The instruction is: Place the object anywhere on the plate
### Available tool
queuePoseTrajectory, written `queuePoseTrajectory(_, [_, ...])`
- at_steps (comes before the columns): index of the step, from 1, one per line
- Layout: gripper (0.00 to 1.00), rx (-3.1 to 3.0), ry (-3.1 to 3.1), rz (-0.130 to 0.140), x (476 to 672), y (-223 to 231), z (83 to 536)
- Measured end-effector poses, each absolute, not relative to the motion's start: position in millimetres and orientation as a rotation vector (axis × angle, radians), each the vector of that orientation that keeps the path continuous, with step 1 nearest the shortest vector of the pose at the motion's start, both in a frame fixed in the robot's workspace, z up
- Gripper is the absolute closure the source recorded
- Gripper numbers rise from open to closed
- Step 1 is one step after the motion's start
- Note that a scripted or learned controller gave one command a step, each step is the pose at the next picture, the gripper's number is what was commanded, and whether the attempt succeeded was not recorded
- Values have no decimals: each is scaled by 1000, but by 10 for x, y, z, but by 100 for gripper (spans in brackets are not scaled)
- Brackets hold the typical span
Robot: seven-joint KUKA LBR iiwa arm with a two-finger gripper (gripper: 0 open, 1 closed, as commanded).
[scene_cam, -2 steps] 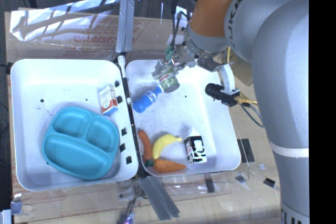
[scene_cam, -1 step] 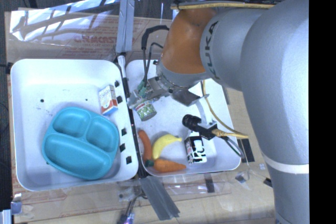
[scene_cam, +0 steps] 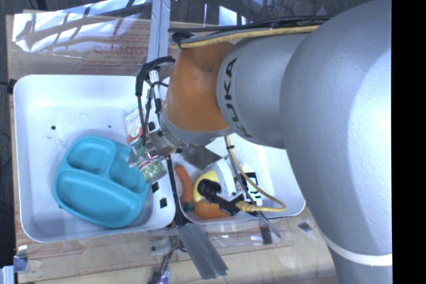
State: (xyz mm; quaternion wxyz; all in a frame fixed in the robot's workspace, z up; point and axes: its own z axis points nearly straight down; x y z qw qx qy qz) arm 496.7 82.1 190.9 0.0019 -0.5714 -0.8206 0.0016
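Gripper [scene_cam: 148, 159] sits at plate's [scene_cam: 93, 189] right rim, 1 small green-and-white packet [scene_cam: 152, 171] right at its tips. Can't tell if it's clamped or just beneath. Arm [scene_cam: 266, 96] spans the bin divider, prob. reaching across. Orange and yellow toys [scene_cam: 203, 199] lie behind, in right bin [scene_cam: 293, 203].

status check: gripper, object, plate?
Gripper low at the blue plate's right edge, finger state unreadable. Small green-labelled item at the plate rim under it; held or not, can't tell. Orange and yellow items in the right bin.
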Motion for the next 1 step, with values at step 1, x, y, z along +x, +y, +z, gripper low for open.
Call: queuePoseTrajectory(1, [0,-1796,-2574,5,4969,814,1910])
